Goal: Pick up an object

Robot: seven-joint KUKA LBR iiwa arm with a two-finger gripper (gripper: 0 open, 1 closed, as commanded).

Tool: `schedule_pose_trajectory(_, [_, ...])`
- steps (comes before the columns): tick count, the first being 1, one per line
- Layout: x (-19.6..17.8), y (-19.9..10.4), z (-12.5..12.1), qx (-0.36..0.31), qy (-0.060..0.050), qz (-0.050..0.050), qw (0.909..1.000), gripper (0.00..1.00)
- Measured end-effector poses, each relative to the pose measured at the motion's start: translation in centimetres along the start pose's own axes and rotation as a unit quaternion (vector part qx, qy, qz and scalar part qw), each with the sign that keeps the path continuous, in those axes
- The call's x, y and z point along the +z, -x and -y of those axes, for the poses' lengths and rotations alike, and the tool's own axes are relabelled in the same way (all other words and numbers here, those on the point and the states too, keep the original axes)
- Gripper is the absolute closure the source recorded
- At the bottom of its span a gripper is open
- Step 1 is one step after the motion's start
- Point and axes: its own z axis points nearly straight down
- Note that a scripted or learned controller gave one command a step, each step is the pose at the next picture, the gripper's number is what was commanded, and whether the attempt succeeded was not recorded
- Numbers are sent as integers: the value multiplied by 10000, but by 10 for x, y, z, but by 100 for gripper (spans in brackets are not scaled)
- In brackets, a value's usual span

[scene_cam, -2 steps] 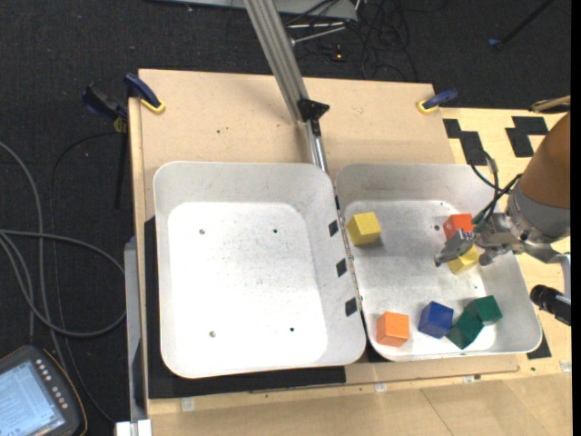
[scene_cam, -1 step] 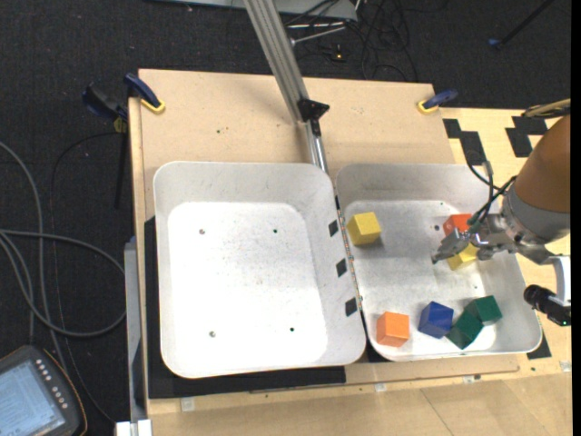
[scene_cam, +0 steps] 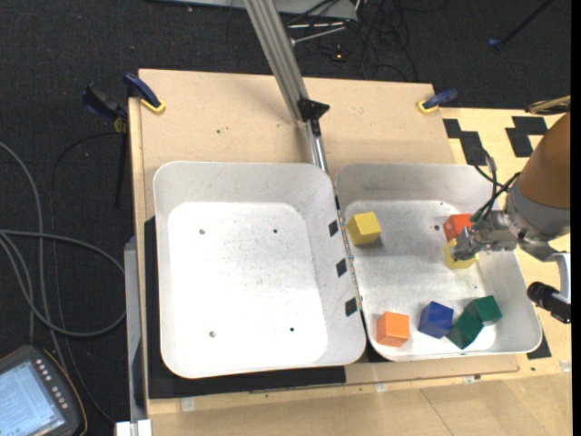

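Watching the counter (scene_cam: 227, 121) from above, I am taking the right-hand bin (scene_cam: 399, 184) as my landmark and working down in size from there. The left-hand bin (scene_cam: 241, 266) is sitting edge to edge with it. The arm (scene_cam: 545, 184) is reaching over the landmark bin's right rim, and the gripper (scene_cam: 465, 243) is hanging low inside it, near that right wall.

Around the gripper I am seeing an orange-red block (scene_cam: 457, 224) just on its far side and a small yellow piece (scene_cam: 459, 259) directly beneath it, touching or very nearly. Whether the gripper is spread or clamped I cannot tell, as the wrist is hiding it, so I am not counting anything as held.

Along the bin's near wall a dark green block (scene_cam: 467, 329), a second green block (scene_cam: 487, 309), a blue block (scene_cam: 437, 319) and an orange block (scene_cam: 393, 328) are lying close together. A yellow block (scene_cam: 365, 228) is standing alone towards the bin's left wall.

I am judging these to be small, light, rigid cubes with smooth flat faces; they are not going to crush, but they may slip or twist. The yellow piece looks like the target, and I am wanting the grip square across two opposite flat faces, low on the body, not across its corners.
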Motion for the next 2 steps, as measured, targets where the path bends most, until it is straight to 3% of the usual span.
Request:
schedule_pose_trajectory(1, [-59, 5, -11, -16, -75, -46, 10000, 100])
schedule_pose_trajectory(2, [-105, 5, -14, -18, -76, -46, 10000, 100])
